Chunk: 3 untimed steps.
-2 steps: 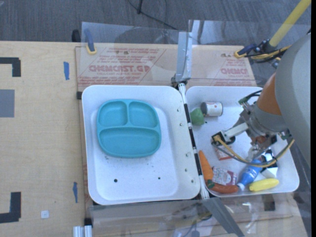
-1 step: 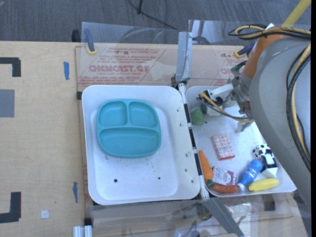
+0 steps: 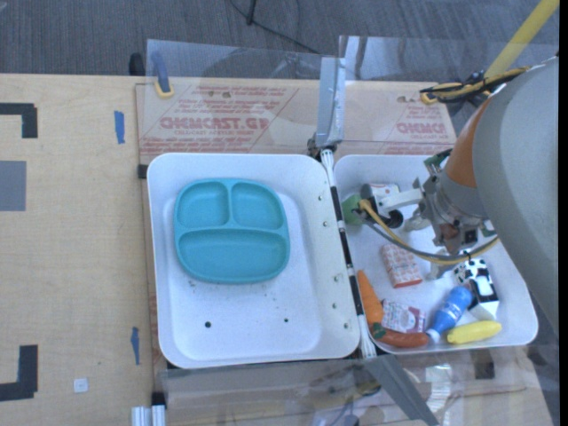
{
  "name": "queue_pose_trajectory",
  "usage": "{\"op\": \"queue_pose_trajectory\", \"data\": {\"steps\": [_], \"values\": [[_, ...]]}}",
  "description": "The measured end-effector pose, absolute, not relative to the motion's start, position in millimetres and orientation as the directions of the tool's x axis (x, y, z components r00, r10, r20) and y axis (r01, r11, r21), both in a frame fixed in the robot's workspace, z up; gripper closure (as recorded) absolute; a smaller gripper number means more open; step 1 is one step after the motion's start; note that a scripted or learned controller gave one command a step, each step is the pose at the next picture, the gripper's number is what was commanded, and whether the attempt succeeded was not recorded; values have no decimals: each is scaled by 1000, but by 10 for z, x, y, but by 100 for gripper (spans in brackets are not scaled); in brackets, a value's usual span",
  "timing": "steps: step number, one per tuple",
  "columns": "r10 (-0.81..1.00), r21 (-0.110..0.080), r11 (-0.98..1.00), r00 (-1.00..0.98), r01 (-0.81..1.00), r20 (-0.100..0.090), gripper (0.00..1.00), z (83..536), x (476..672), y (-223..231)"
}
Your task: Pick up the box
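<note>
1. My gripper [image 3: 444, 229] hangs low in the right bin [image 3: 524, 327]; can't tell how it's set.
2. The box [image 3: 401, 265] lies flat just beside it, apart, so pickup's not done.
3. Farther off, the teal plate [image 3: 232, 231] sits in the left bin [image 3: 169, 327].

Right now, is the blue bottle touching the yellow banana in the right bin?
Touching. The camera view shows the blue bottle lying with its lower end against the yellow banana, no gap between them.
</note>
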<state>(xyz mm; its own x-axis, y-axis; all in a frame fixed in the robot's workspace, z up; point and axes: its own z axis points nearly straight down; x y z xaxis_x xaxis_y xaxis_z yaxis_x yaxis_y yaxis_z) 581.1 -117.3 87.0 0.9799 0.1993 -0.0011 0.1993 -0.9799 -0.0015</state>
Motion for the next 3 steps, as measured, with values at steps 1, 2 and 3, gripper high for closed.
{"op": "queue_pose_trajectory", "data": {"steps": [1,2,3], "values": [[205,-1,-979,979,205,-3,100,974,5816,-1162],[203,-1,-979,979,203,-2,100,1770,5941,-1105],[204,-2,-979,979,204,-3,0,1766,5940,-1096]]}}
